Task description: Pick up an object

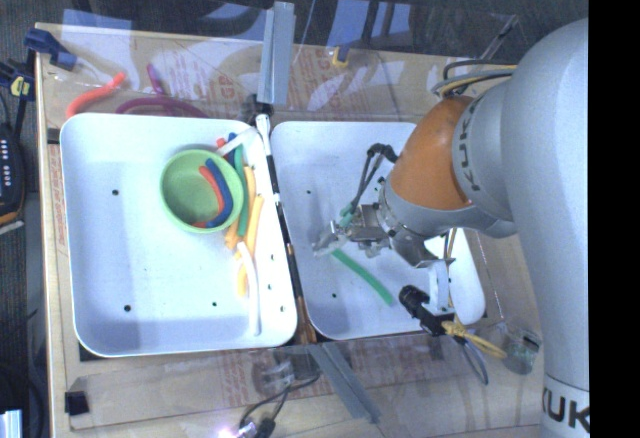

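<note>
Closest to you is the arm, a big grey body filling the right side, with its orange band sitting over the right bin. Below that band the gripper reaches down into the middle of the right bin. You cannot tell from this angle how its jaws stand; the tips are a blur of grey metal, and nothing can be made out between them.

Just beside the gripper, on the bin floor, lies a green stick, slanting from near the tips toward the bin's lower right corner. Whether the gripper touches it is unclear. A black cable loops down from the wrist over the bin's upper half.

In the left bin you have a green bowl sitting near the right edge, in the upper half. Inside it rest a red curved piece and a blue one. Several yellow and orange sticks lie along the bin's right edge, just beside the bowl and running down toward the lower right corner.

Beyond the left bin's upper edge, on the bench, an orange tube and a dark red hose lie near the upper left corner.
</note>
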`<state>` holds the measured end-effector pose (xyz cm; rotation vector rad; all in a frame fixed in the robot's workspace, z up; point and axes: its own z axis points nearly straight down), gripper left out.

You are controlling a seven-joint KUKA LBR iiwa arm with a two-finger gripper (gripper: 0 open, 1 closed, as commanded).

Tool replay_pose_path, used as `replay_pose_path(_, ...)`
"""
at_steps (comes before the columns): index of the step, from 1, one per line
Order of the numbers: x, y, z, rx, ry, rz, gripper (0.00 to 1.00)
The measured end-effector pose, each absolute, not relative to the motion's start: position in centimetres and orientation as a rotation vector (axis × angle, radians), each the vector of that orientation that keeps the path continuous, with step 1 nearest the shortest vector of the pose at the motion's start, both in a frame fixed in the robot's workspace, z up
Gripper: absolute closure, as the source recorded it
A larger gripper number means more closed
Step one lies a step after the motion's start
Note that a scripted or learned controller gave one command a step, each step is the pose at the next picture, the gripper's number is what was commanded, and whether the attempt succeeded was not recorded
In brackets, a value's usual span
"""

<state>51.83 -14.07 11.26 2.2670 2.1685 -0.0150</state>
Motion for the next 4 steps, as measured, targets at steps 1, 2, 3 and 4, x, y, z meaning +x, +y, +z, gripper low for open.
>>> replay_pose_path(1, 49.7, -14.5, 9.5, 2.204, 2.227, 0.006, 0.00)
replay_pose_path(2, 49.7, -14.7, 10.5, 2.199, 2.230, -0.001, 1.00)
replay_pose_path(3, 53.8, -12.3, 23.4, 2.318, 2.123, 0.000, 1.00)
replay_pose_path(4, 53.8, -12.2, 23.3, 2.319, 2.124, -0.001, 0.00)
